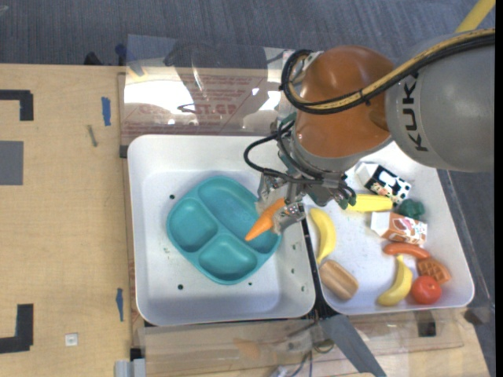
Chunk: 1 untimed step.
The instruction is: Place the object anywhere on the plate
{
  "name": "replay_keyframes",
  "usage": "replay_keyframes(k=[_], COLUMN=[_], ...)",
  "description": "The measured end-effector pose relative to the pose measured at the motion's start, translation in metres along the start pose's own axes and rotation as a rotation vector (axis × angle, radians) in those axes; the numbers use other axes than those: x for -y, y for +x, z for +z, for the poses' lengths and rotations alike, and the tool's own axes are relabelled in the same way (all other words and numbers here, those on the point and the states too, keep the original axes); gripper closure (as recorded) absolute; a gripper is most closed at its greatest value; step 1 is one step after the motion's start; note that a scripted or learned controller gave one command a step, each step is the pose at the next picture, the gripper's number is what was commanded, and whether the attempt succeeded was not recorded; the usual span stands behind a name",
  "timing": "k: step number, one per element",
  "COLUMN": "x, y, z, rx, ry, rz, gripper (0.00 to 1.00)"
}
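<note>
— Two bins sit side by side on the tabletop, and the work looks well past its midpoint. Where is the object?

— The orange carrot [263, 222] is pinched at its thick end between the fingers of the gripper [288, 209]. Its pointed tip slants down and to the left, over the right-hand edge of the teal plate [200, 226], which lies in the left bin [149, 281].

— So the pick-up is done?

— It appears so. The fingers are clamped on the carrot, and the arm has it over the plate rather than over the right bin [456, 277], where the other toys lie: two bananas [322, 234], a tomato [426, 289], a small brown loaf [338, 280] and several more.

— Is the carrot resting on the plate yet?

— That is hard to tell from this slanting look down. The tip may be touching the plate's rim or hanging just above it. The thick end is clearly off the plate, held up by the fingers.

— What is left, then?

— By this judgement, only the release, perhaps after a small move further left so the carrot lands inside a compartment. Where it hangs now, near the rim, it could roll off toward the bin floor.
</note>
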<state>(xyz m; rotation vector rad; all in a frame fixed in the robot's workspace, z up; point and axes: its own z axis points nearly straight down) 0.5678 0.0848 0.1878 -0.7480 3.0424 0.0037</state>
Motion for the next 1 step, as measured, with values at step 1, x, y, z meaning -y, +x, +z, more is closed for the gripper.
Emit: replay_keyframes(k=[1], x=[0.001], y=[0.0003], z=[-0.0002], rx=[0.0], ry=[0.001], rz=[0.001], gripper=[0.0])
